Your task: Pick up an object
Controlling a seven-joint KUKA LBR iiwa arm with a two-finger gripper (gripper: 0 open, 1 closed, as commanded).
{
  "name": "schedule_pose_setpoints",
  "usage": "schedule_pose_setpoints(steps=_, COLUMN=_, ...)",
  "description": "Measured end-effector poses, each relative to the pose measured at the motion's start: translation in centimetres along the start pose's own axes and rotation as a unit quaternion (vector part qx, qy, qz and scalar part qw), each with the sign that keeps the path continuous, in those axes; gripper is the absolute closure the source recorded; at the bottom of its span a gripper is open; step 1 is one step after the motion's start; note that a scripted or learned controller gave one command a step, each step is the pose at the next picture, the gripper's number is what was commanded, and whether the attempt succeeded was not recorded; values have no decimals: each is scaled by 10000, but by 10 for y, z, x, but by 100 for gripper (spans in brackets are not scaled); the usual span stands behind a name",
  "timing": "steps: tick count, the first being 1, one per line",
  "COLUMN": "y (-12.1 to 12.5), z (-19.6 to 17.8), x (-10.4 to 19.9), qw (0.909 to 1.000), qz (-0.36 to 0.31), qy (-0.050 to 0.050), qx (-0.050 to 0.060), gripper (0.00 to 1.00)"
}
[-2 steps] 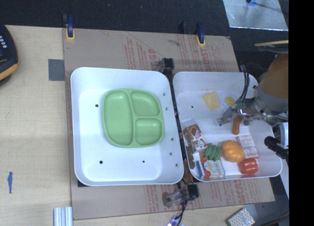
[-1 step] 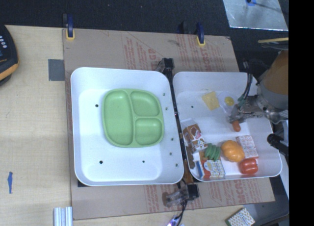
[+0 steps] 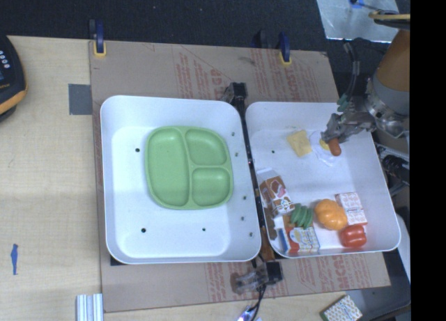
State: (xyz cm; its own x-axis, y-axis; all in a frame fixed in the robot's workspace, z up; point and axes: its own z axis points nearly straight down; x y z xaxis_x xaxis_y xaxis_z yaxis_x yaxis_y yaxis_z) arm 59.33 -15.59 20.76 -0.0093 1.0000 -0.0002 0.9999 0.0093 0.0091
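Where the fingers (image 3: 333, 138) meet, a small orange object (image 3: 335, 148) is half-hidden.

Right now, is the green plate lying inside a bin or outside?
Inside: the green plate lies flat in the left bin, its white floor showing all around.

The two white bins (image 3: 174, 243) look like smooth moulded plastic with a soft sheen, and the green divided plate (image 3: 188, 167) lying in the left bin is matt plastic. Under the bins lies a sheet of dull brown cardboard (image 3: 181, 69) with faded red print, held at its far edge by blue clamps (image 3: 98, 36). Around the cardboard the bench (image 3: 42, 194) shows a pale, matt wood-grain surface.
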Motion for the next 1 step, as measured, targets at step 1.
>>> schedule_pose_setpoints(steps=1, y=-9, z=3, x=77, qw=10000, qz=-8, qy=8, qx=73, gripper=100)
